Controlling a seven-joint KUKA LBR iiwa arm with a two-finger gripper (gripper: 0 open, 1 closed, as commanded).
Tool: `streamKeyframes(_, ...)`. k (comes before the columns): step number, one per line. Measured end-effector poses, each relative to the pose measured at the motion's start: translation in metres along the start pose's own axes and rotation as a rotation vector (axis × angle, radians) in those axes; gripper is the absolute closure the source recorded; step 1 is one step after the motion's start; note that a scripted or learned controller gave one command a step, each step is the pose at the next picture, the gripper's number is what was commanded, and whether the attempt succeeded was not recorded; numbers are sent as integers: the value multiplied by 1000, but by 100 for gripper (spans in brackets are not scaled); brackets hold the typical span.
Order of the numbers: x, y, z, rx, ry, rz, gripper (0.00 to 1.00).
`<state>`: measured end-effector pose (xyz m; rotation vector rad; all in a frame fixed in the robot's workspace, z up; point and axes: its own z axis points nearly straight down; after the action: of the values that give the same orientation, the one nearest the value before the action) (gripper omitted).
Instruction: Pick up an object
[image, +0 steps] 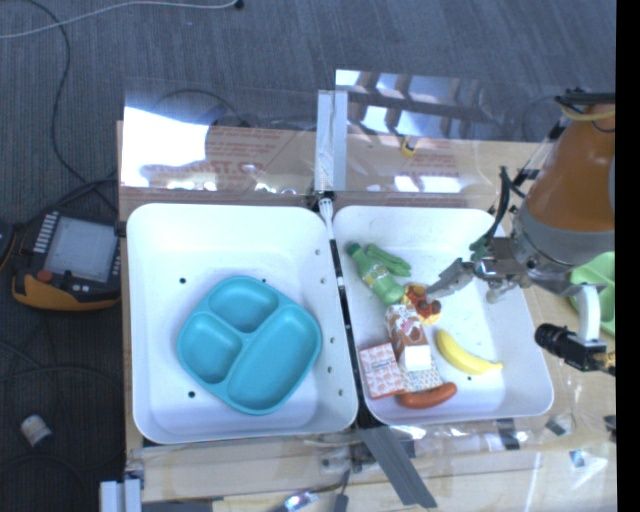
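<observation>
The right bin (520, 395) holds a heap of toy food. A green bottle (378, 270) lies at its upper left. Below it are a small red and yellow piece (422, 300), a brown and white carton (408, 335), a red patterned box (380, 368), a yellow banana (465, 357) and a red sausage (427, 397). My gripper (465, 283) hangs over the middle of this bin, just right of the red and yellow piece and above the banana. I see nothing held in it.
In the left bin (160, 240) rests a blue divided plate (250, 343). The grey arm with its orange band (575, 180) reaches in over the right bin's far right side. A handheld controller (65, 260) lies on the floor at the left.
</observation>
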<state>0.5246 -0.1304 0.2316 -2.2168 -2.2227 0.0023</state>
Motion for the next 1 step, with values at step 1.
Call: streamKeyframes(1, -65, -25, 141, -11, -4, -121, 0)
